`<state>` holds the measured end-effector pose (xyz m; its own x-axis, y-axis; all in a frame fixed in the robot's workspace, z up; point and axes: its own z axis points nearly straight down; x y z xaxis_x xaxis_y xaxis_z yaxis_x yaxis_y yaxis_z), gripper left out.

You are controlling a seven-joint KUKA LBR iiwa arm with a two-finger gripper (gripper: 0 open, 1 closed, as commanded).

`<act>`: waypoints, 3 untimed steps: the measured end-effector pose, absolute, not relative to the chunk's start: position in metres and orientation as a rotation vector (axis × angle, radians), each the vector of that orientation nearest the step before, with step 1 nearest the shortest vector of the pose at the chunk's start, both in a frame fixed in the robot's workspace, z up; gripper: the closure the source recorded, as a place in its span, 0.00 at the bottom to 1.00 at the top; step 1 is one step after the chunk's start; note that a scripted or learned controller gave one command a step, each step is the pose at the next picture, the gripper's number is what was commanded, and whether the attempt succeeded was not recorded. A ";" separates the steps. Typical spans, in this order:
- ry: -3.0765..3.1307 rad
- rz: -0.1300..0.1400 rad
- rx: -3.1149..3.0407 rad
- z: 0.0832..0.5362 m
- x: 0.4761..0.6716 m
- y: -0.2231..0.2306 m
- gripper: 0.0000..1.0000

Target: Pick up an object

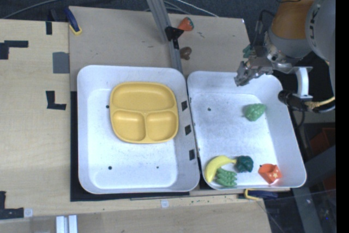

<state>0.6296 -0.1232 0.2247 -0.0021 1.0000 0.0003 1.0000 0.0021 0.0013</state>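
I see my claw (244, 77) over the far edge of the right white bin (229, 128), holding nothing I can see. The light green lumpy toy (254, 112) lies near it; a yellow banana (216, 163), dark green toy (244, 163) and orange toy (269, 172) crowd the near edge.

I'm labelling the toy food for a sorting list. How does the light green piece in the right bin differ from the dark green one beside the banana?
The light green piece is pale, while the dark teal piece is much deeper in colour. The light green piece lies alone in the bin's upper half; the dark teal piece sits at the bottom edge, against the banana. The light green piece is closer to the pincer. Both are small and lumpy, in the right bin.
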 end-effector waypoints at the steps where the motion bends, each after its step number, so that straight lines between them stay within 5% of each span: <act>1: 2.230 -0.003 2.218 0.214 0.616 -0.073 1.00; 3: 2.231 -0.004 2.217 0.213 0.580 0.032 1.00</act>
